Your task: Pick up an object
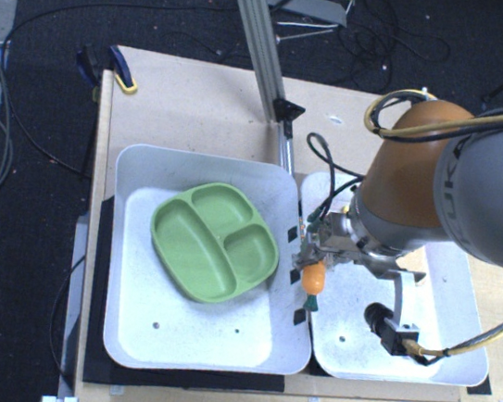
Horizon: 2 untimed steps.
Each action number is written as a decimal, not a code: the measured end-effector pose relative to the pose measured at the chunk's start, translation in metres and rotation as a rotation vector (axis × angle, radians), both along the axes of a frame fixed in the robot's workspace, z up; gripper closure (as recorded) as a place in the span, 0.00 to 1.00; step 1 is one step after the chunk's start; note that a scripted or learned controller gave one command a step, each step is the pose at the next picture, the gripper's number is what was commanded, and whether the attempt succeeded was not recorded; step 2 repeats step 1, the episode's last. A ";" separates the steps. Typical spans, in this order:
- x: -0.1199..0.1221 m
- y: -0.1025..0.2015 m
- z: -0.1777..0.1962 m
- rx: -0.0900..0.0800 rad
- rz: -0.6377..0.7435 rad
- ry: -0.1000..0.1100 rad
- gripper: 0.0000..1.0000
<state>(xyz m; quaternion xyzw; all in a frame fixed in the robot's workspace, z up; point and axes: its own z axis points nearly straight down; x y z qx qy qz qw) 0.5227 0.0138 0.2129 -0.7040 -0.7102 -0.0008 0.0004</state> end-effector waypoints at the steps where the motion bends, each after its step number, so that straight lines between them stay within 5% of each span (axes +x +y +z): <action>1: 0.003 0.053 0.017 0.000 -0.001 -0.001 1.00; 2: 0.003 0.053 0.017 0.000 -0.001 -0.001 1.00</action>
